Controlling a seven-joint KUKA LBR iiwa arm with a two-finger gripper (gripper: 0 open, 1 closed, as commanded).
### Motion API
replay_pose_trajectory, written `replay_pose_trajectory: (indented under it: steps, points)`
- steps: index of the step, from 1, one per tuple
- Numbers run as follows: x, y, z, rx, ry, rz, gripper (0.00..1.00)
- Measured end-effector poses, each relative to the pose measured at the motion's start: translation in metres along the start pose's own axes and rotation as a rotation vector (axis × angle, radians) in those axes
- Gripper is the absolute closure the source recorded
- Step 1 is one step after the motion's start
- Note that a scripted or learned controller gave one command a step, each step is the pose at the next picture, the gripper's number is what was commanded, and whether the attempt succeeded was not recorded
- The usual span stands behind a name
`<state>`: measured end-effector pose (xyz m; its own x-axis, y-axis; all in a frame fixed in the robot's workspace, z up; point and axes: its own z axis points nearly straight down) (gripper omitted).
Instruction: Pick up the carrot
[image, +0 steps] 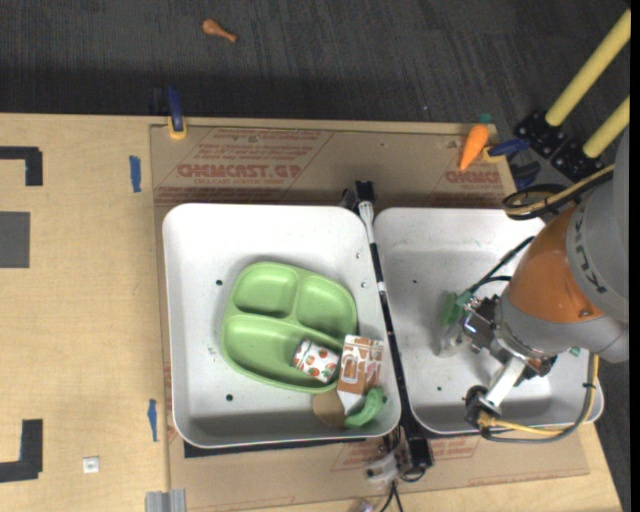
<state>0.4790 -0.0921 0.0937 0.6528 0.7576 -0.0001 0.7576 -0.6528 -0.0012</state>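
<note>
- The arm is reaching into the right bin (420, 235), with the gripper (455, 312) low over the bin floor near its left part; a green bit is showing at its tip, too small to name.
- Whether the gripper is apart or together cannot be told, and nothing can be seen held.
- The carrot (474, 146) is lying outside both bins, on the cardboard sheet (240, 165) covering the table (70, 300), just behind the right bin's far edge; a second small orange piece (218, 30) is lying on the dark floor (350, 50), well apart.
- By my judgement the task is sitting at the approach step: the grasp is not yet made, and the gripper is standing well apart from the carrot.
- The next move is probably calling for lifting out of the bin and travelling to the far edge.
- Counting: two white bins, the left bin (190, 300) holding one green divided plate (265, 320), two small printed cartons (340, 365) and one green piece (366, 408); one carrot on the cardboard.
</note>
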Motion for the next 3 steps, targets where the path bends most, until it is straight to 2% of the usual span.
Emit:
replay_pose_trajectory:
  steps: [1, 2, 3]
  points:
    - [0.011, -0.009, -0.091, -0.004, 0.0, -0.557, 0.0]
    - [0.012, -0.008, -0.101, -0.006, 0.0, -0.557, 1.0]
    - [-0.049, 0.054, -0.122, -0.004, -0.001, -0.602, 1.0]
